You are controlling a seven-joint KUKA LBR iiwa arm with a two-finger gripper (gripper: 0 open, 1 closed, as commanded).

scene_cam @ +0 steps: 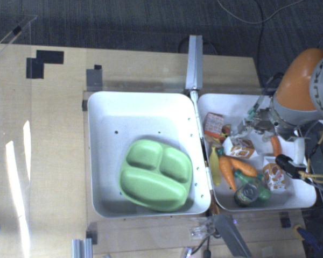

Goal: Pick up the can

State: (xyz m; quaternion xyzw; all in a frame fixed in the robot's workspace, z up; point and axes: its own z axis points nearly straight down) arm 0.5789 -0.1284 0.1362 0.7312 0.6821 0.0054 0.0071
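The can (246, 194) is dark with a greenish label. It stands on end near the front wall of the right bin (307, 199), wedged among toy food. My gripper (254, 122) hangs over the back half of that bin, well behind the can and a little to its right. The grey arm with its orange band (304, 82) reaches in from the right. Nothing is visibly held.
Around the can lie two carrots (227, 171), a yellow piece (214, 165), a green piece (262, 194) and small cartons (273, 177). A red and white packet (213, 123) sits at the back left. The left bin (102, 144) holds a green divided plate (157, 174).
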